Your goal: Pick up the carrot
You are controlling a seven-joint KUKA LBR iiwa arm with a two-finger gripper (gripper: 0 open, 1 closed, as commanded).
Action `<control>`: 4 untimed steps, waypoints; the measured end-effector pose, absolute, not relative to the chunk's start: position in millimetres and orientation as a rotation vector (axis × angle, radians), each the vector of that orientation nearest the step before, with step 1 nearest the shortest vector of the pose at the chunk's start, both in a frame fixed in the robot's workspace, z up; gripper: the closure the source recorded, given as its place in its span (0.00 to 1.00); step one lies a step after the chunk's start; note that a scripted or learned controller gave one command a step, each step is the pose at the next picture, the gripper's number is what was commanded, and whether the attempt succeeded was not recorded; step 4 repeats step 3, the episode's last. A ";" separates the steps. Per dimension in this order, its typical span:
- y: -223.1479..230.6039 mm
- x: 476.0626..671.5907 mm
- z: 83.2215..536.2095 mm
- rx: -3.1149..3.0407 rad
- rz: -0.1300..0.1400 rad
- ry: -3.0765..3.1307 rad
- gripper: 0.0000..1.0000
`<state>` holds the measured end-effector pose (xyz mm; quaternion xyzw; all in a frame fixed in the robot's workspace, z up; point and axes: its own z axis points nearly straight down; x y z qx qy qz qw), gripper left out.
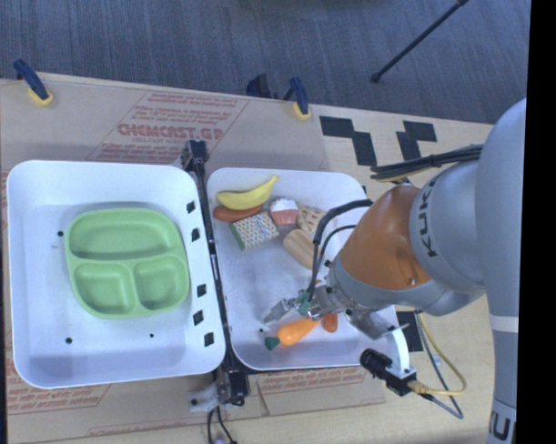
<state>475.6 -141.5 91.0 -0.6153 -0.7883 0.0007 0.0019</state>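
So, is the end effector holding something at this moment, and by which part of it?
It cannot be told. The end effector is low in the right bin, right above the carrot, but a hold on it is not visible.

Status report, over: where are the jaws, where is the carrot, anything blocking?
Gripper low in right bin, just above carrot. Carrot lying near front wall, not gripped. Small red piece touching carrot's right end.

Both bins [22, 253] look like smooth white plastic with a faint sheen. The green tray [126, 261] is matt plastic. The carrot [297, 332] and banana [247, 194] at 12 o'clock from it look like smooth, slightly glossy plastic. The table [172, 122] is covered in matt brown cardboard printed in red. The arm [460, 232] has satin grey casing and a glossy orange band.
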 end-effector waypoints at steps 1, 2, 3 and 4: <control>-141.0 476.2 101.3 -1.924 0.002 -2.477 1.00; -96.8 476.4 147.2 -2.242 0.001 -2.197 1.00; -123.7 475.7 139.2 -2.011 0.002 -2.406 1.00; -123.7 475.7 139.2 -2.011 0.002 -2.406 1.00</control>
